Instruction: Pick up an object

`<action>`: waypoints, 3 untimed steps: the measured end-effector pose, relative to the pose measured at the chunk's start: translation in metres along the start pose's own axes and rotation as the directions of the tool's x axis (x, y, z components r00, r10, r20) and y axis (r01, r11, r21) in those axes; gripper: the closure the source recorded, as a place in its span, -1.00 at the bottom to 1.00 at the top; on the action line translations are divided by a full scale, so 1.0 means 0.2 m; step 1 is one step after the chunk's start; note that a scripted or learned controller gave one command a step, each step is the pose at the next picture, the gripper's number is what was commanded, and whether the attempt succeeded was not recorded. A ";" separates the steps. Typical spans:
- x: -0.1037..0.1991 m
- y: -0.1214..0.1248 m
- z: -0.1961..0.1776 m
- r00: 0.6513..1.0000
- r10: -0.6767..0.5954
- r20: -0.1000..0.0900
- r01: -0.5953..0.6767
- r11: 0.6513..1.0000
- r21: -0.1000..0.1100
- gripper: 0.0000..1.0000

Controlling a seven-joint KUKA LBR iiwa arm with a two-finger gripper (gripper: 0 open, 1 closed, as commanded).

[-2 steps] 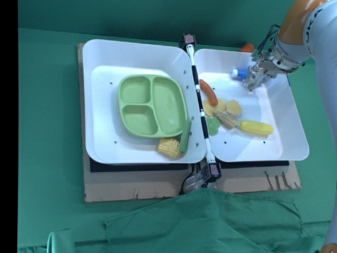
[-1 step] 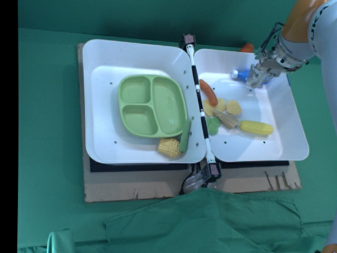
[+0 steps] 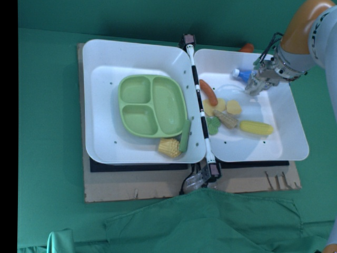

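Arm [image 3: 310, 25] ran off the frame's right edge; gripper [image 3: 256, 86] too small to read; blue-and-white item [image 3: 241, 75] partly masked by it; orange object [image 3: 247, 48] half hidden behind right bin's rim [image 3: 231, 52].

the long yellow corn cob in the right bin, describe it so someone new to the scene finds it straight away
Start at the right white bin, the one the arm reaches into. Among the food near its middle, the long yellow corn cob lies furthest right, roughly level. It is smooth, bright yellow and longer than the brownish piece and the round yellow slices beside it.
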State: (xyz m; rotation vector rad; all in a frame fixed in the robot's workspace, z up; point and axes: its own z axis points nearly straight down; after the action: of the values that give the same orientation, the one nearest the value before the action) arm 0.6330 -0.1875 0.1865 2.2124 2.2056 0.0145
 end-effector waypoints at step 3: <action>0.02 -0.19 -0.01 1.000 0.003 0.000 -0.003 1.000 0.000 1.00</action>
State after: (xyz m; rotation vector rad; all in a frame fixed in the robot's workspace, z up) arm 0.5946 -0.1831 0.1871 2.2161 2.2019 0.0142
